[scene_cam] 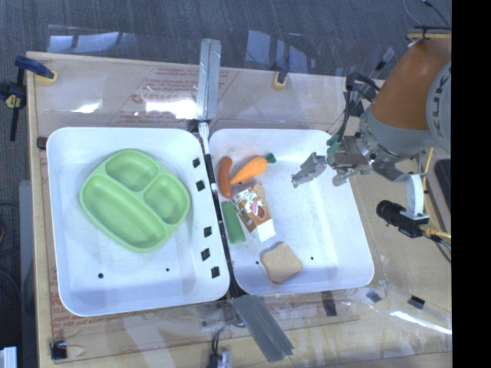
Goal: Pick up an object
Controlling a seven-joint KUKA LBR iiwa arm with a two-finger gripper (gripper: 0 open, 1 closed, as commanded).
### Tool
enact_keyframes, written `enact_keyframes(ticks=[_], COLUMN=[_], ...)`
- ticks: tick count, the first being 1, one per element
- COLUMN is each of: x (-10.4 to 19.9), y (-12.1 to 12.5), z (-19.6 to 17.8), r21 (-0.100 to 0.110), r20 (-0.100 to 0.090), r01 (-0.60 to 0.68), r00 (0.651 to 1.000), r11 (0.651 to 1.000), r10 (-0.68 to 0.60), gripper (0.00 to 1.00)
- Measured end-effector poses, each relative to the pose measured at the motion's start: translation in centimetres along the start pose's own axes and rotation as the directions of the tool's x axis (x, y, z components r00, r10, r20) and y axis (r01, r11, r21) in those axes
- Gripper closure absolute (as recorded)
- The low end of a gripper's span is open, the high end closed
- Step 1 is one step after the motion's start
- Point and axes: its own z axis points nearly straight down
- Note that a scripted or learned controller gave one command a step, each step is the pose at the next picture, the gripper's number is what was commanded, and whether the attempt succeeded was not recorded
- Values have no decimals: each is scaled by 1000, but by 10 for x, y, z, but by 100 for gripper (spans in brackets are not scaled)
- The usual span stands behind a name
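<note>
The right bin [337,244] holds an orange carrot [250,169], a reddish sausage [224,175], a printed packet [254,209], a green stick [234,223] and a brown slice of bread [281,264]. All lie in the bin's left half. My gripper [323,172] hangs over the bin's upper right part, to the right of the carrot and apart from it. Its fingers [305,170] stand open with nothing between them.
The left bin [69,282] carries a green divided plate [136,198]. A divider with black clips [209,228] runs between the bins. The arm's grey and orange body [406,98] sits at the right, over the right bin's rim.
</note>
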Motion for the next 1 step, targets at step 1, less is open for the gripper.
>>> enact_keyframes(ticks=[1], x=[34], y=[-22], z=[146], r21=[-3], r20=[-1], r01=[-11], r00=[1000], r11=[1000], r10=[11], gripper=[0])
